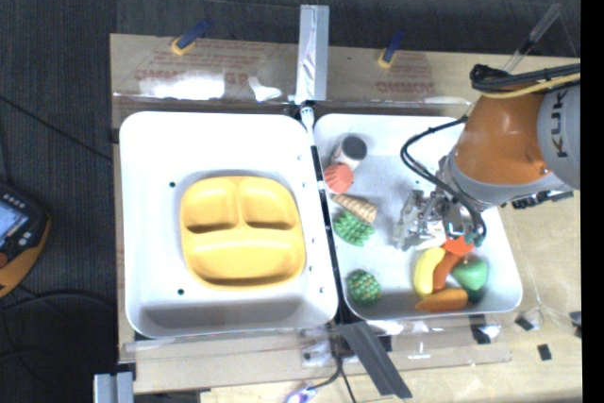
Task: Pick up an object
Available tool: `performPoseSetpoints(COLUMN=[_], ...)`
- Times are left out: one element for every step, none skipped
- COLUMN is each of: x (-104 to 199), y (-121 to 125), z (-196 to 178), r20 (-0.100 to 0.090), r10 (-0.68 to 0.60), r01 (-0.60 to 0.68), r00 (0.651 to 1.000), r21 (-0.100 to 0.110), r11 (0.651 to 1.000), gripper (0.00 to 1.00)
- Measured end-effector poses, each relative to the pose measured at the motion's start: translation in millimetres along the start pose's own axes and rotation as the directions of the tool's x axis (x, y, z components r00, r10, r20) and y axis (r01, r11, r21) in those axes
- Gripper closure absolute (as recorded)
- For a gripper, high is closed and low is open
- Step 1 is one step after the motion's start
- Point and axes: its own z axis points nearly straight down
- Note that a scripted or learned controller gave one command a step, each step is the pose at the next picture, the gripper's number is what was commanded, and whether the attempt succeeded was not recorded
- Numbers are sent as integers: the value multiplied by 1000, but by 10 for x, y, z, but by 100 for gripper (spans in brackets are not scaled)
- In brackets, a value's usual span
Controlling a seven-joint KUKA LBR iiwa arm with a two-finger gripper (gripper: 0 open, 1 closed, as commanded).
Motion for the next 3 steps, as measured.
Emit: performPoseSetpoints(x=[-510,107,-235], y=[246,-35,157], z=[98,80,92], r20=[-5,2,-3], r10=[-34,-24,-68], r01=[34,24,68], r00=[999,1000,998], r21=[0,0,2], r11=[999,1000,998], gripper=[0,0,0])
